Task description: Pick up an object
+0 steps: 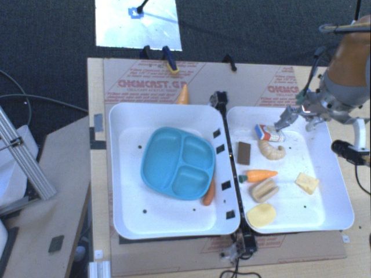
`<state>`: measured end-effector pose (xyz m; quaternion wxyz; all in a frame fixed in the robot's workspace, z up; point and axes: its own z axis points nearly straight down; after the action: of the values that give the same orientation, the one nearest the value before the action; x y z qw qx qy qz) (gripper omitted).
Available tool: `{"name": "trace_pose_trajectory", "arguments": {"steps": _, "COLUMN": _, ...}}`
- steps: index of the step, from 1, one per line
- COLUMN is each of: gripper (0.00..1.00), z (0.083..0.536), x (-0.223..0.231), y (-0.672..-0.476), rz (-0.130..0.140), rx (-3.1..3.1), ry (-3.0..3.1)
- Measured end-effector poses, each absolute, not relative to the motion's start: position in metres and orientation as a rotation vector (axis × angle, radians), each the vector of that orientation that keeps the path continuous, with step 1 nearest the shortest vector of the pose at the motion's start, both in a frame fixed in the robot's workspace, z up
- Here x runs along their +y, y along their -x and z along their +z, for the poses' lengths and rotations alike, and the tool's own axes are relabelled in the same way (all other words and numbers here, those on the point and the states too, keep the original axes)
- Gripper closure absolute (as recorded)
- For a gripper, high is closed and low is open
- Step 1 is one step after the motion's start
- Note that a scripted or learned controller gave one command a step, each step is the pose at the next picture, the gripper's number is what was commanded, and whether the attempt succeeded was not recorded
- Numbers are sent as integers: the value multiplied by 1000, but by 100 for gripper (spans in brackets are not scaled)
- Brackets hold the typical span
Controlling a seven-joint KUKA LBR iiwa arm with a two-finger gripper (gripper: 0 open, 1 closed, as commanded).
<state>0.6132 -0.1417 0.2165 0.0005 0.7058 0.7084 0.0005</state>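
The right bin [333,172] holds several toy foods. A red, white and blue box [268,133] lies at the back, with a tan curled piece [272,150] just in front of it. There are also a brown block [244,152], a carrot [259,176], a bun [264,190], a cheese wedge [306,183] and a yellow disc [261,215]. My gripper [297,121] hangs over the bin's back edge, just right of the box. It is open, with nothing between its fingers.
The left bin [130,213] carries a blue divided plate [178,163] with an orange piece [208,194] against its front right edge. An orange cone [183,94] sits on the board behind the left bin. A black divider [229,161] joins the bins.
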Motion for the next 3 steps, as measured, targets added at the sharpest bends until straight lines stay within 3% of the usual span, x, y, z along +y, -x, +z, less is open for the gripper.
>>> {"name": "trace_pose_trajectory", "arguments": {"steps": 1, "gripper": 0, "z": 78, "x": -165, "y": -635, "rz": -2, "rx": 2225, "ry": -2223}}
{"name": "trace_pose_trajectory", "arguments": {"steps": 2, "gripper": 0, "z": 86, "x": -202, "y": -671, "rz": 4, "rx": 2217, "ry": -2216}}
{"name": "trace_pose_trajectory", "arguments": {"steps": 3, "gripper": 0, "z": 84, "x": -208, "y": -599, "rz": -3, "rx": 2222, "ry": -2224}}
